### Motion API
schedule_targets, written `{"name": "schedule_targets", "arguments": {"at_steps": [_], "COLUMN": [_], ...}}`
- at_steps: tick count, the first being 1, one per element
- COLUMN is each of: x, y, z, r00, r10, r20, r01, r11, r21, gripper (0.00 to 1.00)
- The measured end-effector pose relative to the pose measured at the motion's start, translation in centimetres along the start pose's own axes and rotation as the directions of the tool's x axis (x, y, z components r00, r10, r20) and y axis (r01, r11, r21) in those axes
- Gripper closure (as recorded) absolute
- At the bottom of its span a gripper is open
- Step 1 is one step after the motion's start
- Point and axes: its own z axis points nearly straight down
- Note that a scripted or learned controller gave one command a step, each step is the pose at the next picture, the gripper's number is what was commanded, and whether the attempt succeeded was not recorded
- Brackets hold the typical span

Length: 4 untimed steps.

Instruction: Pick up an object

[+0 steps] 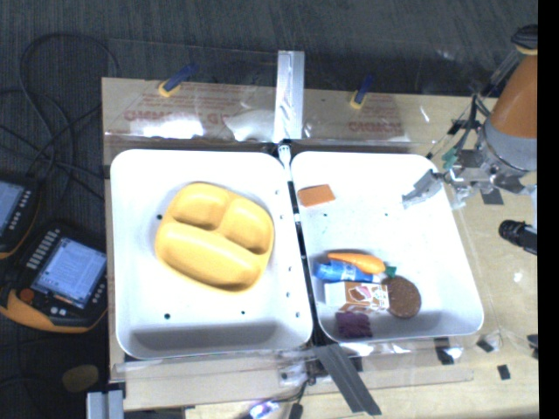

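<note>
From the camera view, I am watching the hand (pixel 430 185) hanging at the right bin's (pixel 441 317) upper right rim, the arm (pixel 515 116) reaching in from the right. Whether it is open or closed I cannot tell, since it is too small and blurred at this slant; nothing is showing in its grasp. The pickable things are lying in the right bin: an orange block (pixel 315 195) alone near the top left, well apart from the hand, and a cluster at the bottom with a carrot (pixel 356 260), a blue tube (pixel 342 272), a small carton (pixel 365 297), a brown disc (pixel 404 297) and a purple piece (pixel 353 324), all touching or just beside one another. A big yellow bread-shaped toy (pixel 215 235) is sitting in the left bin (pixel 131 321). I am judging this as the approach step, with no target reached. The next move is calling for travel over one object, then a descent; the lone orange block looks the cleaner choice, the cluster risking a jostled grasp.
</note>
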Motion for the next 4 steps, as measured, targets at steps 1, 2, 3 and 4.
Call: {"name": "schedule_targets", "arguments": {"at_steps": [1,2,3,4], "x": [8.1,8.7,8.2,8.2], "y": [-7.9,-4.2,0.4,0.5], "z": [10.8,12.9,12.9,12.1], "r00": [0.999,0.968,0.951,0.951], "r10": [0.051,-0.252,-0.31,-0.309], "r20": [0.0,0.007,0.006,0.005], "r01": [-0.051,0.252,0.31,0.309], "r11": [0.999,0.968,0.951,0.951], "r21": [0.003,-0.009,-0.011,-0.013], "gripper": [0.0,0.0,0.0,1.0]}}
